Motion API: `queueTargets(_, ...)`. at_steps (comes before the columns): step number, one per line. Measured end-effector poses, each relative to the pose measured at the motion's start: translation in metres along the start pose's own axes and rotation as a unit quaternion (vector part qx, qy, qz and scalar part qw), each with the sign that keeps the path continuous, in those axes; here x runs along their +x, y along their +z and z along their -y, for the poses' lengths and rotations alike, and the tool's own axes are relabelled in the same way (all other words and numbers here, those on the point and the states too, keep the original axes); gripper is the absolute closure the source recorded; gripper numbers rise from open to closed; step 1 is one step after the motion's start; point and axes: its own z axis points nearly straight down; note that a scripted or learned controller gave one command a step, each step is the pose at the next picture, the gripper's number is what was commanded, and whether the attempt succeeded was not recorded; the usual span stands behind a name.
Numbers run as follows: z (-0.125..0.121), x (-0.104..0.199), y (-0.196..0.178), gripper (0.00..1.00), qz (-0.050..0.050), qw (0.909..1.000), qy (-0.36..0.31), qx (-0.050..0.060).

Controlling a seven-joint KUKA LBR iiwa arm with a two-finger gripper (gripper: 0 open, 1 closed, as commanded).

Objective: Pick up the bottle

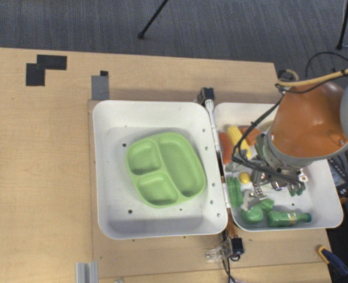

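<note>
The gripper [259,198] is positioned over the right bin [332,208], beside the green bottle [287,218]; finger state cannot be told.

Grey ribbed carpet [73,10] beyond the pale wooden bench [38,158] (black tripod legs [159,13] across it).

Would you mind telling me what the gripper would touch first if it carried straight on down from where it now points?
Probably the round green item in the right bin, just below the gripper. The green bottle lies a little to its right, so it would likely be missed. Depth is hard to judge from this slanted view.
</note>
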Motion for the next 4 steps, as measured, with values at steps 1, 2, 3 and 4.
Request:
queueTargets(1, 0.000, 0.000, 0.000, 0.00, 0.000, 1.0000, 0.000, 0.000)
queueTargets(2, 0.000, -0.002, -0.011, 1.00, 0.003, 1.0000, 0.001, 0.001)
queueTargets(3, -0.082, -0.024, 0.000, 1.00, 0.001, 0.9978, -0.067, -0.001)
queueTargets(4, -0.137, -0.044, -0.140, 1.00, 0.004, 0.9997, -0.025, -0.001)
